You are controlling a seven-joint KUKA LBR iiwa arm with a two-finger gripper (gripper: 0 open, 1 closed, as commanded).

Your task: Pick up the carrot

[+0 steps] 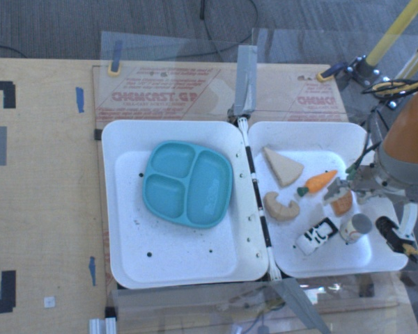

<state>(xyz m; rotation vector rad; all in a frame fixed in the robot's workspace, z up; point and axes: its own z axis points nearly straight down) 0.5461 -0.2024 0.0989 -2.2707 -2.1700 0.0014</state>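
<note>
**Carrot at rest in the right bin, claw just beside it**

Lying in the right bin [313, 132]: carrot [320, 181], orange with green top, tilted, pointing up-right. Flat on the bin floor, not gripped. Just right of it, claw [348, 186] low over the bin; how far open, cannot tell. Near the carrot: a tan wedge [283, 165] up-left, a curved tan piece [281, 207] below-left, a small orange block [342, 204], a black-and-white carton [316, 235], a grey cup [357, 225]. In the left bin [118, 186]: a teal divided plate [188, 184].
</note>
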